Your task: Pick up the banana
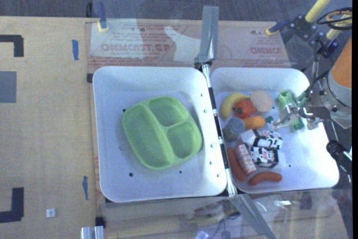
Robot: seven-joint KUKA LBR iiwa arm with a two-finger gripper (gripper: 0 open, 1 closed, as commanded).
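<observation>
Banana (pixel 229 103) lies in the right bin (pixel 313 168), up near its top-left corner, close to the divider between the bins, curved, yellow, untouched. Tomato-like red item (pixel 242 108) sits touching or just beside its lower end; round beige item (pixel 260 101) is just right of that, orange piece (pixel 255 121) below. Grey can (pixel 232 129) is under the banana's lower tip. Further down: black-and-white carton (pixel 265 148), wrapped snack bar (pixel 245 157), two sausages (pixel 265 178) near the front edge. Left bin (pixel 106 176) holds a green divided plate (pixel 161 131).

Gripper (pixel 293 115) hangs at the right side of the right bin, well apart from the banana, with green pieces around the tip. Finger state: cannot tell, too cluttered and blurry there. Nothing visibly between them.

Judgement: approach not started properly; arm has to cross the clutter leftward.

Risks:
- banana crowded by the red item and the can, so fingers may land on a neighbour and grab the wrong thing
- closing along the curve instead of across it, so it slips out
- bin wall and divider close to the banana, leaving little room for one finger on that side; collision or a shallow pinch
- nudging the round items, which could roll and shove the banana
</observation>
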